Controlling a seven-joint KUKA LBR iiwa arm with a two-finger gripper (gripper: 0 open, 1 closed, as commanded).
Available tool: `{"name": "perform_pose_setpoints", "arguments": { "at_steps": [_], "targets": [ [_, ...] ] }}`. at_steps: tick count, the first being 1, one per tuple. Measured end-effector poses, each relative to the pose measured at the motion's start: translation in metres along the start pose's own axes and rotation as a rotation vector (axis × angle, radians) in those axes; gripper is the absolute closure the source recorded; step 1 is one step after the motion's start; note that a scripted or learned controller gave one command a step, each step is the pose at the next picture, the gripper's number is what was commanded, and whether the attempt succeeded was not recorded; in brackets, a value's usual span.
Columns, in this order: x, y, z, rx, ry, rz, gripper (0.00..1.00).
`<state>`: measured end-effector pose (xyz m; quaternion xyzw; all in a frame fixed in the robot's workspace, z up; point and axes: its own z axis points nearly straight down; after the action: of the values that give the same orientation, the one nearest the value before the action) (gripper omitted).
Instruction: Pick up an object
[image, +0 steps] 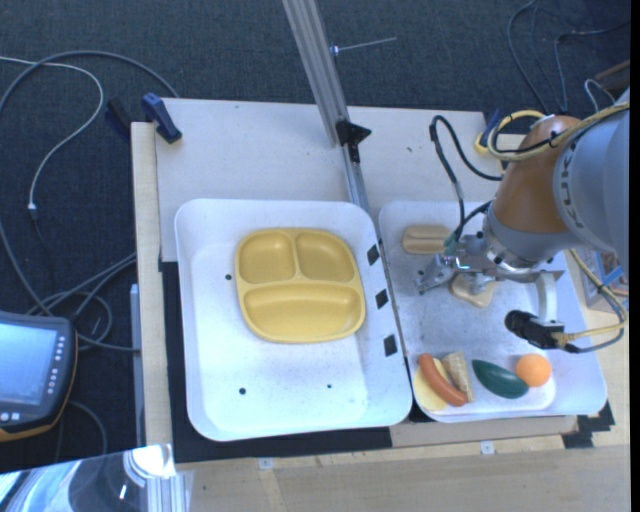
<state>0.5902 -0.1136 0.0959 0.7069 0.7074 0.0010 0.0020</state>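
Observation:
My gripper (436, 274) hangs low over the upper part of the right bin (590, 385), pointing left. A tan cylinder (427, 240) lies just above and left of it, apart from it. A pale tan block (476, 291) sits right beneath the gripper's body, partly hidden by it. Along the bin's front edge lie a red sausage (438, 381), a small beige wedge (458, 371), a dark green vegetable (499, 378) and an orange ball (534, 370). I see nothing held.
The left bin (290, 400) holds a yellow divided plate (298, 283). A metal post (325, 70) rises from between the bins at the back. Black cables (450, 170) loop near the wrist. A blue clamp (160, 117) sits at the bench's far left corner.

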Motion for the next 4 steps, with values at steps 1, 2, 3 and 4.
{"name": "perform_pose_setpoints", "arguments": {
  "at_steps": [1,2,3,4],
  "targets": [
    [0.0,0.001,-0.012,-0.005,0.0,0.0,1.0],
    [0.001,0.002,-0.077,-0.004,0.0,-0.001,1.0],
    [-0.004,0.008,-0.124,-0.003,0.0,0.0,1.0],
    [-0.004,0.009,-0.158,-0.001,0.001,-0.001,1.0]
  ]
}}
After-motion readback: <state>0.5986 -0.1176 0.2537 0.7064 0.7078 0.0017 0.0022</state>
